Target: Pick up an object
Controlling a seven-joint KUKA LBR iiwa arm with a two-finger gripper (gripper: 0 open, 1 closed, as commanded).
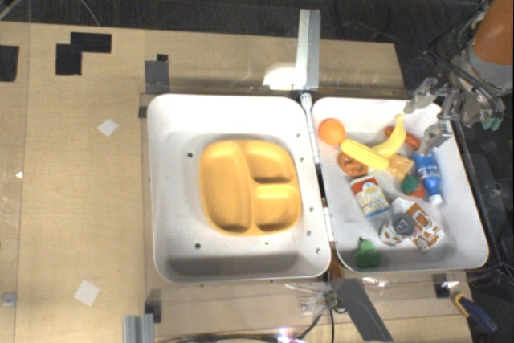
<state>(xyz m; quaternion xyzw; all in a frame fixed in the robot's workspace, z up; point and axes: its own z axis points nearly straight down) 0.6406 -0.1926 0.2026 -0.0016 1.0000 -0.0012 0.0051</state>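
The right bin (pixel 472 241) holds a heap of small things. An orange ball (pixel 331 130) lies at its far left, with a yellow banana (pixel 363 153) and a red tomato (pixel 350 165) just in front of it. A curved yellow piece (pixel 394 140) leans beside a red item (pixel 410 140). A blue bottle (pixel 429 176), a white and red can (pixel 369 195), a brown and white carton (pixel 413 226) and a green toy (pixel 368 254) lie nearer the front. My gripper (pixel 428 116) hovers over the bin's far right corner, open, with bare white floor between its fingers.
The left bin (pixel 173 245) holds a yellow divided tray (pixel 249 185). A metal post (pixel 308 52) rises behind the divider between the two bins. Cables and dark floor lie to the right of the bench.
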